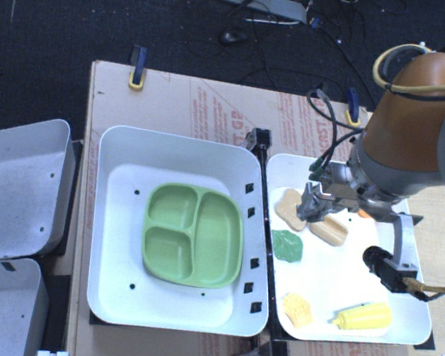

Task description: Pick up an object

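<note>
My gripper (310,211) hangs low over the back left of the right bin (412,326), right at two tan bread-like pieces. One tan piece (288,208) lies to its left, the other tan piece (330,230) just to its right. The fingers point down beside them, and how wide they stand is hidden by the wrist. A green round piece (287,246) lies just in front of the gripper. Further forward lie a small yellow lump (297,309) and a yellow bottle-shaped thing (362,317).
The left bin (118,157) holds a green divided plate (194,236). A black divider with clips runs between the two bins. Spare white bin lids lie off the bench at the left. The bulky arm covers the right bin's back right.
</note>
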Tool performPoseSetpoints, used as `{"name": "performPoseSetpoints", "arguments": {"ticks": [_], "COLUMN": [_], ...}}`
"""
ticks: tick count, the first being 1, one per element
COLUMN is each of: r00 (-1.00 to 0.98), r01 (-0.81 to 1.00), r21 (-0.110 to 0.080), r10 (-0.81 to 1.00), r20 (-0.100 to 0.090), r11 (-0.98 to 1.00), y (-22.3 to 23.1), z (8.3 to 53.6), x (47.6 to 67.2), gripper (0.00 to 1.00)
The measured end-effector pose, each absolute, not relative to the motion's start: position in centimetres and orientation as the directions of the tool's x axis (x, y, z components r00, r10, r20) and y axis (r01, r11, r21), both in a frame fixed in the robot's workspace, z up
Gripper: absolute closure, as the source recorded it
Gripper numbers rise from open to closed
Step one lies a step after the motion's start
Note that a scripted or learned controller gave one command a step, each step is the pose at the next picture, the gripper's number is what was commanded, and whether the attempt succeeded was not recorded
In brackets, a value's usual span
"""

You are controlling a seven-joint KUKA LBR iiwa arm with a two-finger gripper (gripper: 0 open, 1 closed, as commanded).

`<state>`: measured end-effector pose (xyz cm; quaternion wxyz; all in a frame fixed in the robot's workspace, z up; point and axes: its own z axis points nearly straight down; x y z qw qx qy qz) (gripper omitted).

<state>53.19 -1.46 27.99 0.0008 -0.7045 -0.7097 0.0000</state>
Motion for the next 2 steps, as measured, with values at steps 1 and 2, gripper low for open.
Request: {"name": "performPoseSetpoints", "arguments": {"ticks": [1,2], "r00": [-0.007,-0.008], "r01": [1.0,1.0], "r21": [-0.003,-0.001], "r10": [1.0,1.0], "r20": [0.001,0.001], "r11": [0.007,0.008], "y": [3.1,9.1], "z": [26.1,26.1], "x": [52.3,51.3], "gripper": [1.0,1.0]}}
